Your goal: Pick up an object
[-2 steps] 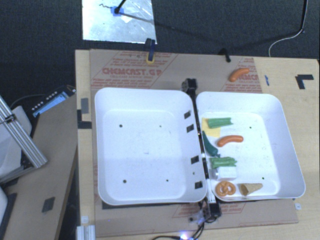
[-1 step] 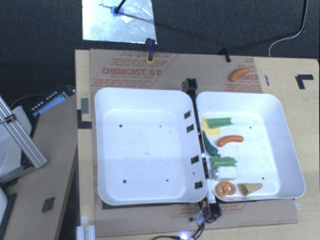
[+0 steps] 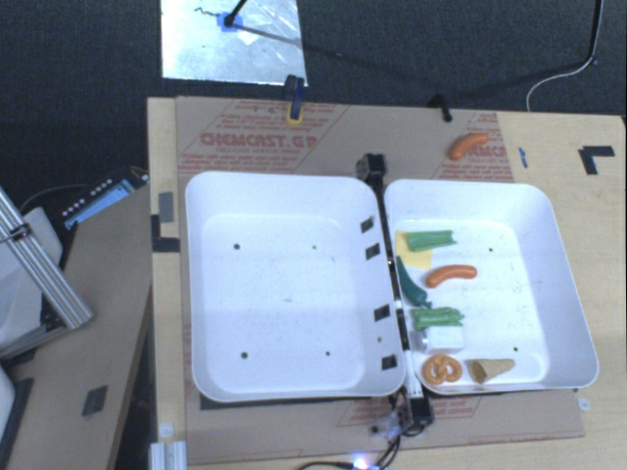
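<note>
The right bin (image 3: 549, 233) holds several small toy foods along its left side. At the top lies a green bean pod (image 3: 430, 239) over a yellow slab (image 3: 416, 258). An orange sausage (image 3: 451, 274) lies to the right of a dark green pepper (image 3: 410, 284). Below them a second green pod (image 3: 437, 315) rests on a white block (image 3: 444, 337). A pretzel (image 3: 442, 368) and a tan cone (image 3: 490, 368) sit by the front wall. Another orange sausage (image 3: 468, 145) lies outside the bins on the cardboard behind.
The left bin (image 3: 284, 282) stands beside the right one, joined by black clips (image 3: 372, 253) along the shared edge. A yellow and blue clamp (image 3: 293, 101) sits at the board's back edge. A shiny sheet (image 3: 230, 27) lies on the floor behind. Metal framing (image 3: 39, 272) stands left.
</note>
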Robot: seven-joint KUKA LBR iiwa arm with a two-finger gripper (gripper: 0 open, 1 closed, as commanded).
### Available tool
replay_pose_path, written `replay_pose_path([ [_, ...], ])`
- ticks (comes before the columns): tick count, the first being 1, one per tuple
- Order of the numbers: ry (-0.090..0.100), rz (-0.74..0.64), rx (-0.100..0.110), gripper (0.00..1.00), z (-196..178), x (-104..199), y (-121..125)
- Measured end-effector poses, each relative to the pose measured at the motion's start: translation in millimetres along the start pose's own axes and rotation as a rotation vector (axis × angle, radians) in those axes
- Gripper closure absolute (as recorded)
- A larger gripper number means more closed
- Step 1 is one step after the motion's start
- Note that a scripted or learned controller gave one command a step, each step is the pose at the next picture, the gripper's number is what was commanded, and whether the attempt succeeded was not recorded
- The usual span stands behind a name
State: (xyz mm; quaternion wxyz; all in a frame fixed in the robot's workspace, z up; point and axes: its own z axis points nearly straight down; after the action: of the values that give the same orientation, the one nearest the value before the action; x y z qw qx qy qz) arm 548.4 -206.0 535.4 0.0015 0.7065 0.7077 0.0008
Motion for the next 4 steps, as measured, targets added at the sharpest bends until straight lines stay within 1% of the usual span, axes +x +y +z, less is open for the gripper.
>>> replay_pose_path([
  [3, 0.0, -0.001, 0.0, 1.0, 0.1, 0.5, -28.0],
  [4, 0.0, -0.001, 0.0, 1.0, -0.2, 0.5, -55.6],
])
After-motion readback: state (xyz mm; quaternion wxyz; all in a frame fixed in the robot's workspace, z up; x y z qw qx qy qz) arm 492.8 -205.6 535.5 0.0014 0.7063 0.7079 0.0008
